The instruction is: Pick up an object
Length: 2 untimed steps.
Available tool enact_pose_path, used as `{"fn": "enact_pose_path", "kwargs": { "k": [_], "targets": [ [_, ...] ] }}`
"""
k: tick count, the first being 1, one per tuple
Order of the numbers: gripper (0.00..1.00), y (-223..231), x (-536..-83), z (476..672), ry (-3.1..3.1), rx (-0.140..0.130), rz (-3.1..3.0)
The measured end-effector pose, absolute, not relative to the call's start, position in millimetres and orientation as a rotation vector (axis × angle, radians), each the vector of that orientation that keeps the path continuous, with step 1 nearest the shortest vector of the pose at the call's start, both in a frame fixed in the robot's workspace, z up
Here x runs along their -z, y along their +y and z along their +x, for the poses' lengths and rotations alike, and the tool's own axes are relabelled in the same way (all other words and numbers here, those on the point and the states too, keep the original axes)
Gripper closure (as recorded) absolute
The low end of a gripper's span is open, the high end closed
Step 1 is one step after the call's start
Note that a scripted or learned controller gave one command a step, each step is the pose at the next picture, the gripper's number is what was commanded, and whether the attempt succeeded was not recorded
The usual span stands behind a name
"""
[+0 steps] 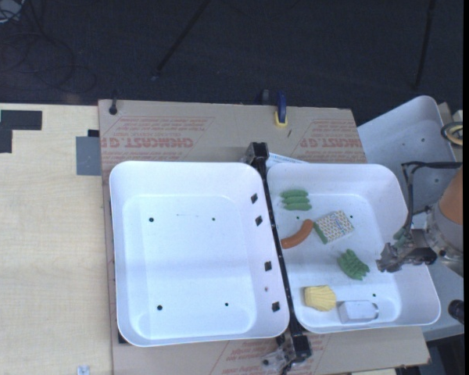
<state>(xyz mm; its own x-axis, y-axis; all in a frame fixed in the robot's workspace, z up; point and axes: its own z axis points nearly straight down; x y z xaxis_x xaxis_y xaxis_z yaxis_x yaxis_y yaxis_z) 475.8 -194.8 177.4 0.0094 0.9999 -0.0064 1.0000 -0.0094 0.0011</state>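
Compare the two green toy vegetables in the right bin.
The green pea pod toy near the far wall lies roughly level across the view; the bumpy green toy nearer the arm lies diagonally. The first looks smoother, the second knobblier. Both are green, small and lie loose in the right white bin.

1. Right bin [391, 180]: shallow, white; its right wall lies below the gripper [391, 258].
2. Left bin [187, 174]: white, well apart from the gripper, touching the right bin along a seam with black clips.
3. Cardboard sheet [180, 135]: red print, under both bins.
4. Blue-and-yellow clamp [281, 109]: on the sheet's far edge, well apart from the gripper.
5. Pale wooden bench [39, 248]: beyond the left bin, farthest from the gripper.
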Motion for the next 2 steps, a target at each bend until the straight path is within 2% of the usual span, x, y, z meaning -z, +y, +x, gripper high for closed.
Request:
{"fn": "enact_pose_path", "kwargs": {
  "k": [1,2],
  "targets": [
    [1.0,-216.2,-354.9,489.1,2.209,-0.008,2.211],
    [1.0,-128.0,-386.2,476.9,2.231,-0.005,2.212]
  ]
}}
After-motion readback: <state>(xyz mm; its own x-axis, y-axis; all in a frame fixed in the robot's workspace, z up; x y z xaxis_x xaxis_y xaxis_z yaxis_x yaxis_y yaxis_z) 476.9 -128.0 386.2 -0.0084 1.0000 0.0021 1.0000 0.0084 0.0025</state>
